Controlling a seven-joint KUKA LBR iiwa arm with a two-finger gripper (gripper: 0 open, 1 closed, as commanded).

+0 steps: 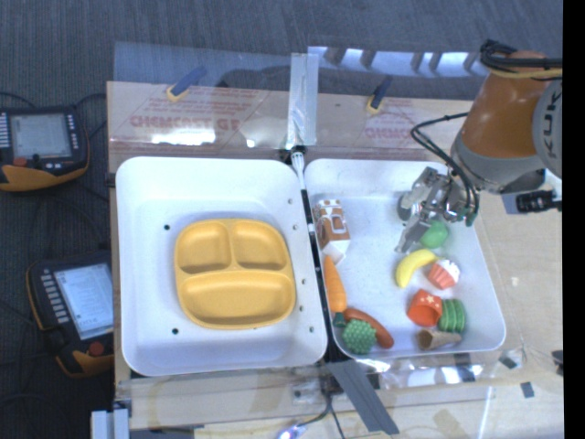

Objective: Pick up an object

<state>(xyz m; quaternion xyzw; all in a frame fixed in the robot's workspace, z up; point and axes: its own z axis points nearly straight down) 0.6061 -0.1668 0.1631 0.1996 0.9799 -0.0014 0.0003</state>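
Near rim of right bin [494, 337]: we see a cone, a green ridged piece and a red cup, well clear of the arm.
Yellow banana [413, 266]: it lies just toward us from the tool, long axis slanting up to the right.
Green round piece [436, 236]: our likeliest target, touching or just beside the tool's lower tip, on its right.
Gripper [422, 216]: low over the bin's far right; whether its jaws are spread or pinching, we cannot tell.
Judgement: we expect only a slight shift toward the green piece.

grey arm with orange band from the right, wrist angled down-left, gripper [422, 216] low
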